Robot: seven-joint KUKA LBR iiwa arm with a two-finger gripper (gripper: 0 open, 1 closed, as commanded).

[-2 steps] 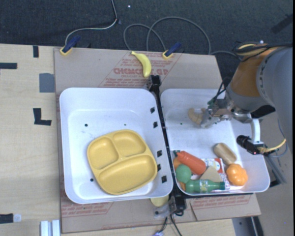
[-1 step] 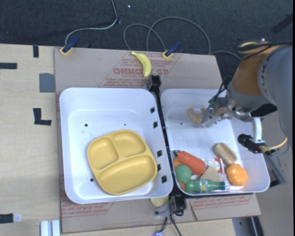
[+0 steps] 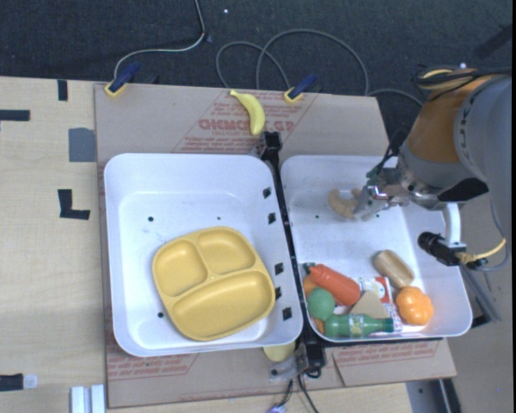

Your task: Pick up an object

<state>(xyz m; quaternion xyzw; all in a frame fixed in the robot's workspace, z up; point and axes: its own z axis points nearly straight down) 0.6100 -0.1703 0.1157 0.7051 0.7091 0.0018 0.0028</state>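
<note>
My gripper point(image 3: 367, 201) reaches from the right into the upper part of the right bin point(image 3: 327, 175). Its fingertips sit against a small tan object point(image 3: 341, 201) lying on the bin floor. Lower in the same bin lie a tan bread roll point(image 3: 393, 267), an orange fruit point(image 3: 414, 305), a carrot point(image 3: 335, 283), a green round item point(image 3: 320, 304), a green bottle point(image 3: 359, 324) and a red-and-white carton point(image 3: 379, 292). The tan object looks touched by the fingers, but a grip on it is unclear.
The left bin point(image 3: 129, 183) holds a yellow divided plate point(image 3: 212, 280). A yellow banana point(image 3: 250, 109) lies on the cardboard behind the bins. Cables loop across the dark floor at the back. The arm's grey body point(image 3: 490, 136) stands over the right bin's far right edge.
</note>
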